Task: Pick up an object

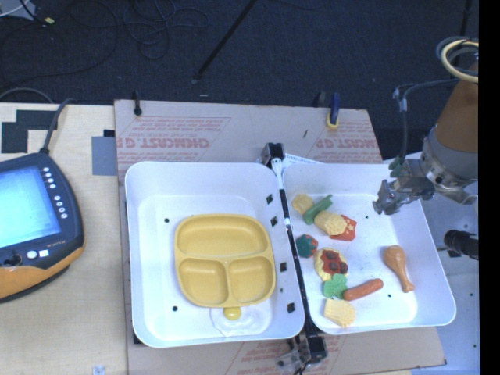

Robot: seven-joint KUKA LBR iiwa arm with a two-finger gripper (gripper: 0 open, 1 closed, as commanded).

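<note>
The cardboard sheet (234,135) under the bins bears red print, upside down, reading "CHEMCRST, G.P". The left bin (148,209) holds a yellow divided tray (224,258) and a small fried-egg toy (232,314) just below it. The right bin (426,303) holds toy food — a drumstick (398,266), a sausage (363,290), corn (331,224). The end effector (388,199) hangs over this bin's upper right; its state — cannot tell.

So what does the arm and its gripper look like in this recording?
The arm has an orange band over a grey wrist section. A thin dark cable loops beside it. The gripper is a dark grey metal assembly; its details are too small to make out.
</note>
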